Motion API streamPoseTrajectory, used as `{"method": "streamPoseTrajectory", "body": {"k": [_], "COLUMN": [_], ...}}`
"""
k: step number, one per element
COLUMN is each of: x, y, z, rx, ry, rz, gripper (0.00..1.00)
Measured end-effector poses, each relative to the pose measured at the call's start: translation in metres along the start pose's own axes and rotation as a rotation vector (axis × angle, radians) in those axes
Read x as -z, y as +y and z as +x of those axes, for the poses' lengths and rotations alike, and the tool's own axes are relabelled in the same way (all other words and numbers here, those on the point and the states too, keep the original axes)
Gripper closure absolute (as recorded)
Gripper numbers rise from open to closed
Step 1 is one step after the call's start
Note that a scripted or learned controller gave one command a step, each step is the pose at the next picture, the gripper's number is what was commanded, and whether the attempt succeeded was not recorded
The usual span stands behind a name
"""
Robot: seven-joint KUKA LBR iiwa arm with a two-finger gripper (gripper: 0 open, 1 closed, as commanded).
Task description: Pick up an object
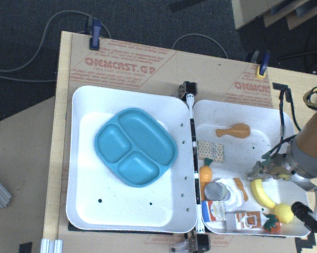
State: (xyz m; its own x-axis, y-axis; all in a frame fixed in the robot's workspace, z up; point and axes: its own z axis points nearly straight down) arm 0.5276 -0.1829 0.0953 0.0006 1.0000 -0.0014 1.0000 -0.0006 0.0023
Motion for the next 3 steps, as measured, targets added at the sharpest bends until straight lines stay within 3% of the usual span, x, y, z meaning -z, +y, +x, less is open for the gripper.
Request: {"method": "streamPoseTrajectory", "body": {"k": [1, 2, 3], "x": [-0.011, 0.095, 0.089], "y": [0.011, 0.014, 0.013], "z": [0.068, 0.137, 0.133], "rx": [0.006, 0.008, 0.002], "ry": [0.003, 0.002, 0.002], "rz": [0.003, -0.007, 0.003], "gripper": [1.0, 1.0, 0.0]}}
